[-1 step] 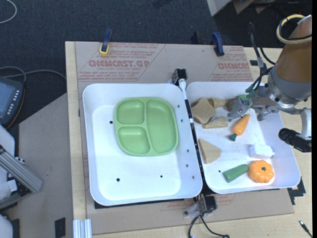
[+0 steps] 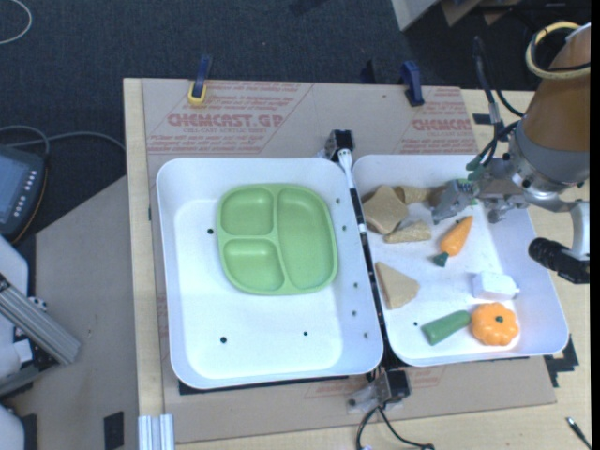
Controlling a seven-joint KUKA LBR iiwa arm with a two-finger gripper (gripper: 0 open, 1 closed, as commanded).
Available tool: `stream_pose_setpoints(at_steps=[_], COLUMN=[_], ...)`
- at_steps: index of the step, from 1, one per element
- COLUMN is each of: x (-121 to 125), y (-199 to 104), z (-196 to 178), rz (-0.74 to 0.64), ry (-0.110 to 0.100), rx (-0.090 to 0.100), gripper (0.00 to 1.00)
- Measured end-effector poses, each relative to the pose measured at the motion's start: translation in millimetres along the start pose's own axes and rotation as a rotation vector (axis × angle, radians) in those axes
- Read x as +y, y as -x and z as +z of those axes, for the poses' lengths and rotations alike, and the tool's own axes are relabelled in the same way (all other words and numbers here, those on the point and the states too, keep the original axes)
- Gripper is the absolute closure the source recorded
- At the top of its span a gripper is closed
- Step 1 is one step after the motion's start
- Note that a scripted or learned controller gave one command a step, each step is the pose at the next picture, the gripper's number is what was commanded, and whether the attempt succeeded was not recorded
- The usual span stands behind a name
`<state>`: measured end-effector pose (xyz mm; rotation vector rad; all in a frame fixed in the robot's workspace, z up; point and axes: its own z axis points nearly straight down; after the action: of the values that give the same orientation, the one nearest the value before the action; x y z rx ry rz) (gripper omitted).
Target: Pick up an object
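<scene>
I have the tool (image 2: pixel 466 198) low over the far side of the right bin (image 2: pixel 553 319), beside the bread pieces (image 2: pixel 392 212) and just above the toy carrot (image 2: pixel 455 237); whether it is wide or narrow I cannot tell. I judge this the approach, with nothing gripped yet. Next I need a straight descent onto the carrot. The green plate (image 2: pixel 277 238) sits in the left bin (image 2: pixel 187 279).

- You see a brown board-topped bench (image 2: pixel 281 115) with red lettering.
- On it sit the left white bin (image 2: pixel 187 345) and right white bin (image 2: pixel 544 322), edges touching.
</scene>
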<state>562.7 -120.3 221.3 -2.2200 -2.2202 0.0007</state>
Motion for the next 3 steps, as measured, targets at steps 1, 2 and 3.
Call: stream_pose_setpoints(at_steps=[1,2,3], x=[3,4,8], y=[0,1,2], z=[44,87,120], rz=[0.001,0.001,0.001], ry=[-0.005,-0.005,0.015], rx=[0.001,0.001,-0.005], gripper=[0.0,0.0,0.0])
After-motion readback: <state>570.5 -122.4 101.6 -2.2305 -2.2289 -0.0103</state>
